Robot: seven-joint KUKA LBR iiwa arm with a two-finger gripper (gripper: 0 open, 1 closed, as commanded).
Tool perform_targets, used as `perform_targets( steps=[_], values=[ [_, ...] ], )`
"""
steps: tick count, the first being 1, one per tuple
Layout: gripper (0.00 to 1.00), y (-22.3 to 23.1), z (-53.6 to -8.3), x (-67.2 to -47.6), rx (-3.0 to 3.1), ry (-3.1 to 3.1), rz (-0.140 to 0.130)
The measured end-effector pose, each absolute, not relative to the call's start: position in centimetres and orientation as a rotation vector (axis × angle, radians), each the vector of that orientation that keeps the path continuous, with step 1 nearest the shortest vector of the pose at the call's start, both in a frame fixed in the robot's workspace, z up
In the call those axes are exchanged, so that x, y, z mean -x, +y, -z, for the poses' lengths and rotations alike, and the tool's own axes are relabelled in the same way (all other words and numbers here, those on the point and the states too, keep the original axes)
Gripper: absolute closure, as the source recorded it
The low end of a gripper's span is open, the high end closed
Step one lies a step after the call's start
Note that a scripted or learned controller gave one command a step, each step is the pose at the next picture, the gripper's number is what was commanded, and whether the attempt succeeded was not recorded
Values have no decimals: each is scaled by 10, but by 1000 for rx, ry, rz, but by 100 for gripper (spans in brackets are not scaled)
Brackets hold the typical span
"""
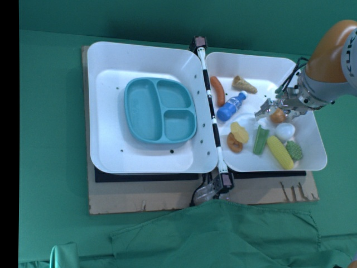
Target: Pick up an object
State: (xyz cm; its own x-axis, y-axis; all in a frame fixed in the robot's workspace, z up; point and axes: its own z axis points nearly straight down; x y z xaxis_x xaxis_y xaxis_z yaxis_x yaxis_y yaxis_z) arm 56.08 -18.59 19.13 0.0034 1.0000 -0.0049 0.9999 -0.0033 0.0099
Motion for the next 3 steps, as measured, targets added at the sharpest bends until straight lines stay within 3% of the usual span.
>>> perform_targets(
  steps=[1,2,3],
  values=[
    [0,-188,-186,-525,-2212,2201,-16],
    [0,-189,-186,-502,-2211,2200,-16],
    [0,-189,-186,-502,-2210,2201,-16]
  ],
)
